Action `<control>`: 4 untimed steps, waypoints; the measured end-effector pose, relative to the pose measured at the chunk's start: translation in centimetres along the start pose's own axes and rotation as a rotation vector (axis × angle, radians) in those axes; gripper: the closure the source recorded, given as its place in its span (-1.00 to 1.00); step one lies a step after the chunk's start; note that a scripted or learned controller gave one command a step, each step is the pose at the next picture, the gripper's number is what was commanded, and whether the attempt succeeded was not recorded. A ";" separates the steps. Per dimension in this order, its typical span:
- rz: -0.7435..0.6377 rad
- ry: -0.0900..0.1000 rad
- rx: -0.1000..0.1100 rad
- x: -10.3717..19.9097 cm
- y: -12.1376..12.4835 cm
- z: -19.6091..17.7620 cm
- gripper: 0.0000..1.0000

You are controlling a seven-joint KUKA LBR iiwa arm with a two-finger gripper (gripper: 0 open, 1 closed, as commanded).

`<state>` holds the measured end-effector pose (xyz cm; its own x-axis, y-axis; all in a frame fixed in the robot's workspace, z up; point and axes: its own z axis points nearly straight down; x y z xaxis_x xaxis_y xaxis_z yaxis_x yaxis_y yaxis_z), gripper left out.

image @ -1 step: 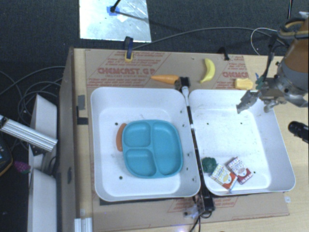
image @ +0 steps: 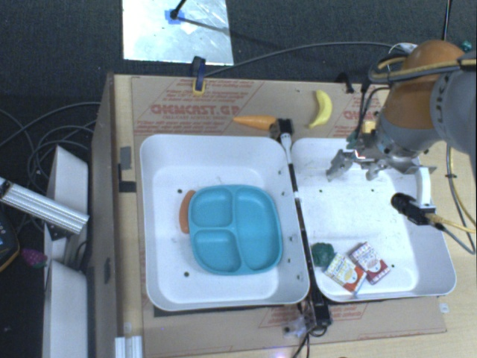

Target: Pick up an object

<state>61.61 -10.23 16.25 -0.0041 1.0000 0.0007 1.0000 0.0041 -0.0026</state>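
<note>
The gripper (image: 356, 163) hangs with jaws spread wide and empty at twelve o'clock in the right bin (image: 440, 263), while the packets (image: 358, 265) lie at six o'clock, so it may well close on nothing.

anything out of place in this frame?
Yes: a banana and a carrot lie on the board behind the bins, outside both. A sausage is wedged beside the blue divided plate in the left bin.
</note>
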 end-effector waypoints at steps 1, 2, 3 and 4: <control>0.000 -0.001 -0.003 1.9 0.0 7.9 -1.00; -0.001 -0.002 -0.006 0.7 5.4 7.7 -1.00; -0.002 -0.001 -0.005 1.8 5.3 7.8 -1.00; 0.002 -0.002 -0.005 1.2 5.3 7.7 -1.00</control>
<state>66.91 -9.02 8.51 -0.0017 1.0000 -0.0008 1.0000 0.0017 0.0026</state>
